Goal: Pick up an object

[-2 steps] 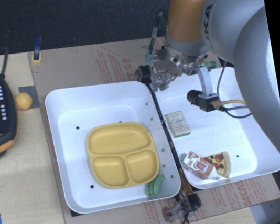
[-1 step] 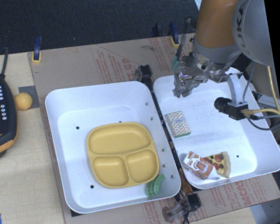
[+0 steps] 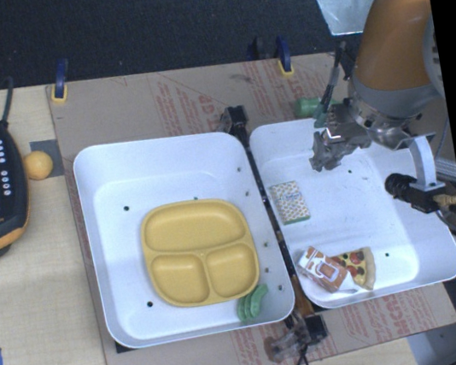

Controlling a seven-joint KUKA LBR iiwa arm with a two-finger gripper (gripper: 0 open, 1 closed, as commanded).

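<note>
Pincer is seen low over right bin; finger state can't be told. Patterned packet lies just left, toy pizza slice nearer cam.

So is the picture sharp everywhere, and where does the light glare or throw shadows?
Camera view: the yellow tray and pizza-slice toy look fairly sharp; the hand is soft and murky; the left bin glares bright along its wall; the tray casts a faint shadow; the top background is dark.
</note>
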